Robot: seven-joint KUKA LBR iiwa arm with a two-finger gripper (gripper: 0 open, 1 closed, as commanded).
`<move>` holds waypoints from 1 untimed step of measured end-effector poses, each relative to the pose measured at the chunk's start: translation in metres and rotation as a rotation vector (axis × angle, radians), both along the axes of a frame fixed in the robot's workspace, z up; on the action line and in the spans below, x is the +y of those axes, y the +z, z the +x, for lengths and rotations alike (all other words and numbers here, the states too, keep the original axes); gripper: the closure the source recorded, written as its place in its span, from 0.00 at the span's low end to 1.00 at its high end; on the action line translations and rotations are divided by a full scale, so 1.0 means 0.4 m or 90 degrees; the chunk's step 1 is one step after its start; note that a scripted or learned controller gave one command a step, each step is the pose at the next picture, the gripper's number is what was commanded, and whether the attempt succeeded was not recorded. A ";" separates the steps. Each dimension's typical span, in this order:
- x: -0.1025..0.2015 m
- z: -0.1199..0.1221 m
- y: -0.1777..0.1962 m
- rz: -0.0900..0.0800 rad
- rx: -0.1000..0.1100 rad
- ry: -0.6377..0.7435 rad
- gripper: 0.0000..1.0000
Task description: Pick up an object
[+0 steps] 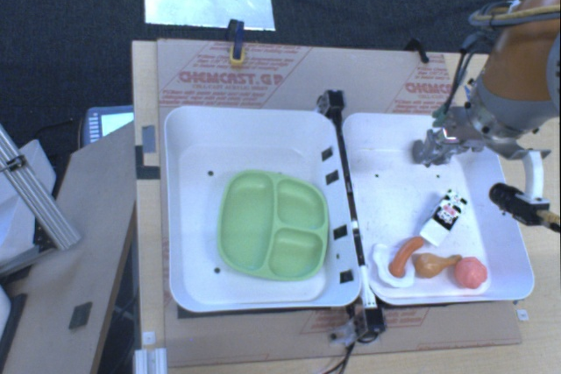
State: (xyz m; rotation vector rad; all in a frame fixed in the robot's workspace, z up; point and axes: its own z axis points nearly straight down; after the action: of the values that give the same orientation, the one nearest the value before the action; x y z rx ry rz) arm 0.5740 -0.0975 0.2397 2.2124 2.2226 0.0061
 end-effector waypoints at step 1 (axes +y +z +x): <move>0.128 0.008 0.019 0.002 0.002 0.003 1.00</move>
State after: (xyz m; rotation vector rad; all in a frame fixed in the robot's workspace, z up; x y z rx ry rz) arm 0.5773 -0.0465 0.2474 2.2099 2.2310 0.0059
